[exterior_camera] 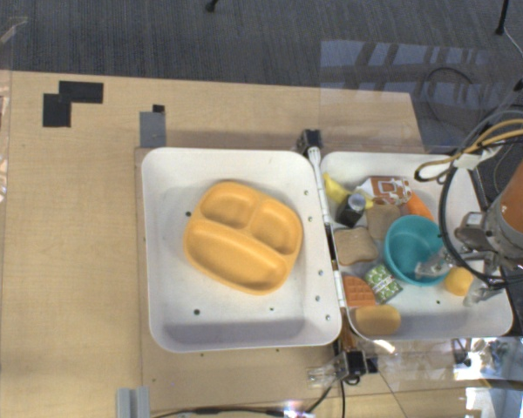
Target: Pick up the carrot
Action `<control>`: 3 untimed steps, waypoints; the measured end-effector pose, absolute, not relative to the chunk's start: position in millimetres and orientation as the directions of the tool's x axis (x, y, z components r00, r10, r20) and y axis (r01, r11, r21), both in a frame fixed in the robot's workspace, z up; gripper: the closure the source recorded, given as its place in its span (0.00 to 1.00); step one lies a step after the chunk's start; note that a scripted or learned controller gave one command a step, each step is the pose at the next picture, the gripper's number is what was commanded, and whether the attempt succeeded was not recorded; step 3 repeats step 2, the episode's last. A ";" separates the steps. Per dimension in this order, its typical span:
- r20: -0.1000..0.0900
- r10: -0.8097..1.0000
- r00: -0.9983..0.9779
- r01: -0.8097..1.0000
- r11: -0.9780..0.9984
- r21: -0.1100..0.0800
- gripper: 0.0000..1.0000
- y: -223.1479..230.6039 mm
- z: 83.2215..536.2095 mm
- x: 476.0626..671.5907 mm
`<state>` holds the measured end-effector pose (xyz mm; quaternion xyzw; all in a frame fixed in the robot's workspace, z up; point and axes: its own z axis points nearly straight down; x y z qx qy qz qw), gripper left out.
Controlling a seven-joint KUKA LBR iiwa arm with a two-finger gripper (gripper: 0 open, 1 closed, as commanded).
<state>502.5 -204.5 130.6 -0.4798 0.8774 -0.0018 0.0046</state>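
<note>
Two bins, so which one has the carrot (417, 205)?

— The right bin (506, 320). The carrot is near its far side, between a small carton (389, 187) and the rim of a teal bowl (410, 246). Only a short orange stretch shows, and the bowl may cover the rest.

And the gripper (431, 270)?

— It's low over the near-right part of the same bin, at the bowl's edge, with a yellow lump (459, 281) just beside it. I cannot tell whether it is spread or closed, as the metal there blurs into the bowl. Nothing can be seen in its grasp.

Which way must it go, then?

— Toward the bin's far side and a little left in the view. The bowl sits between the two, so I'd judge that it has to rise clear first.

How does the carrot lie?

— At a slant, its long axis running from far-left to near-right. A grip across that line looks best, though the carton and bowl crowd it closely.

What else is in there?

— A dark bottle (356, 205), tan bread (356, 246), a green packet (381, 281) and a roll (376, 320). The left bin (170, 320) holds a yellow divided plate (242, 236).
</note>
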 end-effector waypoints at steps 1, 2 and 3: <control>-0.005 -0.941 -0.338 -0.941 0.338 -0.011 0.00 -205.2 163.2 492.5; -0.002 -1.000 0.015 -1.000 -0.015 -0.012 0.00 -205.2 190.7 495.8; -0.002 -1.000 0.015 -1.000 -0.015 -0.012 0.00 -205.2 190.7 495.8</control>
